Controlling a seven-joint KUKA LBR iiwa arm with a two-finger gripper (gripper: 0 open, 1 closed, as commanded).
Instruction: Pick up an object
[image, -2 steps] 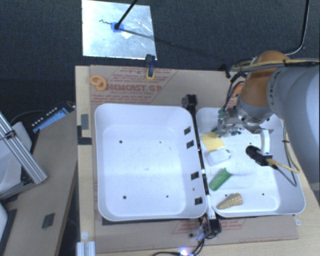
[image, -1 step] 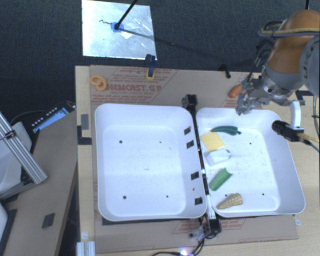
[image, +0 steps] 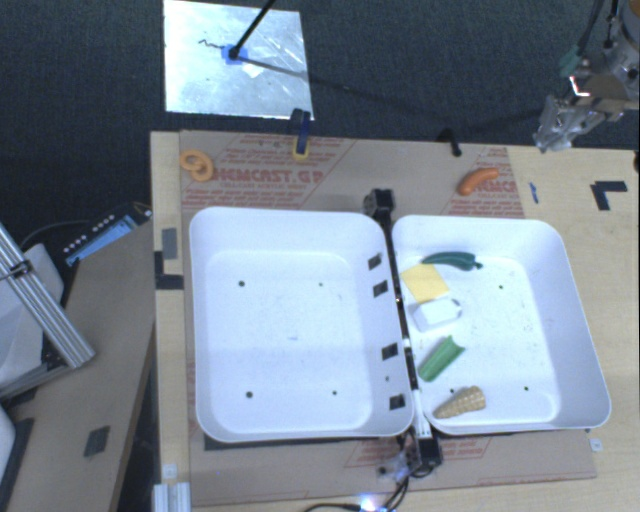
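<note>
Two white bins, left (image: 290, 330) and right (image: 560, 330), smooth plastic with a soft shine. Brown board (image: 330, 165) under them, flat and dull like cardboard, with faded red print. Dark floor (image: 80, 80) around, rough and fuzzy like carpet. Silver sheet (image: 235, 60) up top, shiny and crinkly like foil. Yellow block (image: 426, 282), soft-looking and dull like foam. White block (image: 436, 314), smooth. Dark green pepper (image: 452, 260) and light green pickle (image: 441, 358), smooth plastic, a little glossy. Tan cone (image: 460, 403), bumpy. Orange sausage (image: 479, 181) on the board, smooth and shiny. Silver rail (image: 40, 310) at left, bare metal. Gripper (image: 566, 118), grey shiny metal.
</note>
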